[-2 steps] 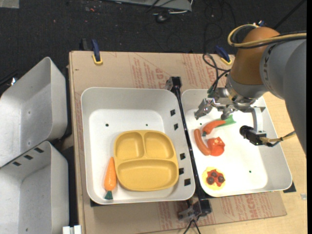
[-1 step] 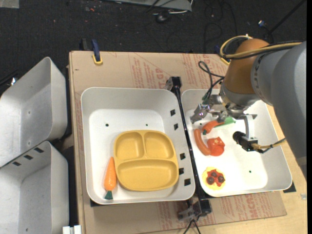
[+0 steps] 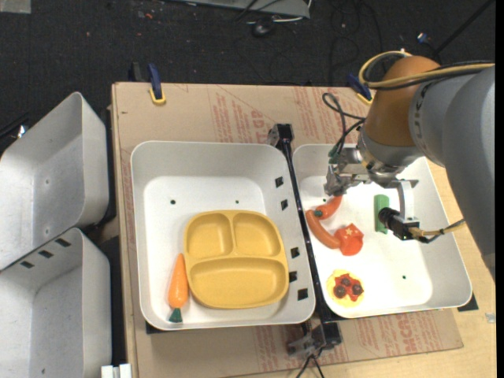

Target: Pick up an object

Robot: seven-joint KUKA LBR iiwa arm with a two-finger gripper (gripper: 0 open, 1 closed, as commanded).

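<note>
Faint red print marks the brown bench board [image 3: 236, 105] (letters too blurred to read).

Two white bins sit side by side: left bin [image 3: 150, 211] and right bin [image 3: 441, 282]. The left one carries one yellow divided tray [image 3: 236, 258] and one toy carrot [image 3: 179, 283]. The right carries one orange curved piece [image 3: 321, 225], one red block [image 3: 350, 239], one green block [image 3: 382, 213] and one yellow disc with berries [image 3: 346, 287].

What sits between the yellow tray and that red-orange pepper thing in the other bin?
In the camera view, the two bins' adjoining white walls and the dark divider strip with black clips lie between the yellow tray and the pepper.
</note>
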